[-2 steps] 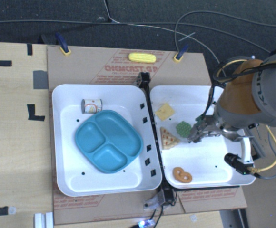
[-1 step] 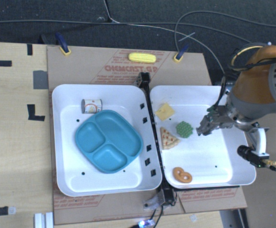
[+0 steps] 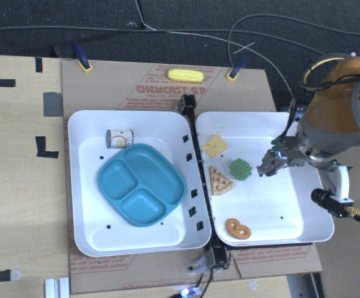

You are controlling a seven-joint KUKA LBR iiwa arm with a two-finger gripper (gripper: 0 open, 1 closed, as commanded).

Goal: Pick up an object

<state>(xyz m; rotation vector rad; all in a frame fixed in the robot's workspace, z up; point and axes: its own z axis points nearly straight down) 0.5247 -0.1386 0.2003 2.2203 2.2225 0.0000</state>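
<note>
- Camera view: gripper point(image 3: 268, 167) hangs over the right bin point(image 3: 292, 225); whether it grips anything, I cannot tell
- green broccoli piece point(image 3: 240, 169) lies just left of it; pizza slice point(image 3: 220, 181) beside that

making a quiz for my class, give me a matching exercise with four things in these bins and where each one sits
Things:
1. blue tray
2. small can
3. pretzel
4. green broccoli

Places:
A. right bin, near its front edge
B. left bin, filling the middle
C. right bin, just left of the gripper
D. left bin, back left, lying on its side

Pairs: 1-B, 2-D, 3-A, 4-C
</note>
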